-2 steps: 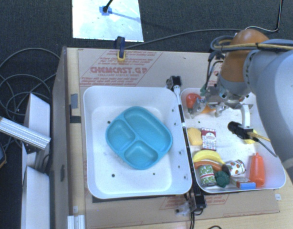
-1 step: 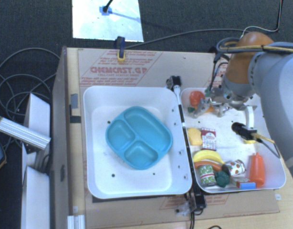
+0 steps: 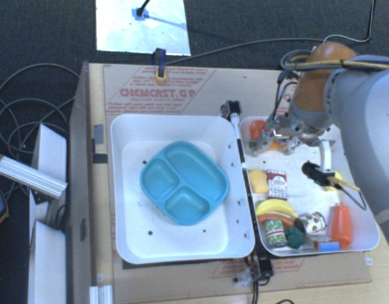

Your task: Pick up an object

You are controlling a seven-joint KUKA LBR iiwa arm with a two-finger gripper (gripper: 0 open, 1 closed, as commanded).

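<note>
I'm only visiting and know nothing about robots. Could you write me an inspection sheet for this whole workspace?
Surface: brown board bearing a left bin and a right bin side by side.
Job's things: banana, orange bottle, red-and-white box and can, all in the right bin.
Clutter: blue divided plate in the left bin.
Grippers: hand over the right bin's far end, beside a red item.
Cables: black cables loose on the floor at left.
Surroundings: dark carpet, pale sheet.
</note>
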